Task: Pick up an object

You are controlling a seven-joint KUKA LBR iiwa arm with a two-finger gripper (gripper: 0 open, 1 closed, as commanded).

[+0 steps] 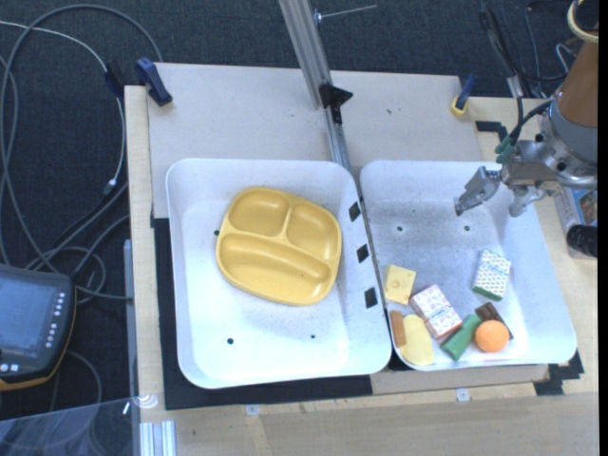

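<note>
My gripper (pixel 496 199) hangs over the upper right part of the right bin (pixel 418 193), open, with nothing between its fingers. Small objects lie well below it along the bin's near side: a green-and-white patterned packet (pixel 492 275), an orange ball (pixel 491 336), a brown piece (pixel 488 313), a green block (pixel 463 338), a red-and-white box (pixel 435 310), a yellow wedge (pixel 400 283) and a pale yellow piece (pixel 416 341). The packet is the closest to the gripper.
A yellow divided plate (pixel 279 245) sits in the left bin (pixel 199 331). A metal pole (pixel 309 27) rises behind the seam between the bins. Blue clamps (pixel 152 79) hold the board's back corners. A pendant (pixel 28 326) and cables lie off the bench at left.
</note>
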